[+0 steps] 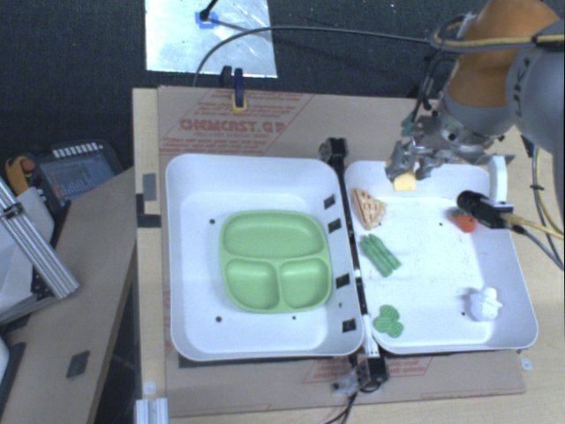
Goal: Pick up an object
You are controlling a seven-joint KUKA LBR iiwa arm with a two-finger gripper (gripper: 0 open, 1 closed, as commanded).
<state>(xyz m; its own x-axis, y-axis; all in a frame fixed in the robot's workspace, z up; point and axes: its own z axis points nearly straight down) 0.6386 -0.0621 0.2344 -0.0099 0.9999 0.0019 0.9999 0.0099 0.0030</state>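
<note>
My gripper (409, 171) hangs over the back left corner of the right bin (441, 237), with a small yellow block (404, 183) sitting between its fingertips. The fingers are shut on that block, which looks lifted just above the bin floor. Lower in the same bin lie a pizza slice (368, 208), a bundle of green beans (380, 254), a flat green leafy piece (387, 321), a white lump (483, 304) and a small red piece (465, 223).
The left bin (190, 237) holds a green divided plate (272, 261). A black clamp part (482, 206) juts over the right bin's far right side, next to the red piece. A black divider (346, 237) runs between the bins.
</note>
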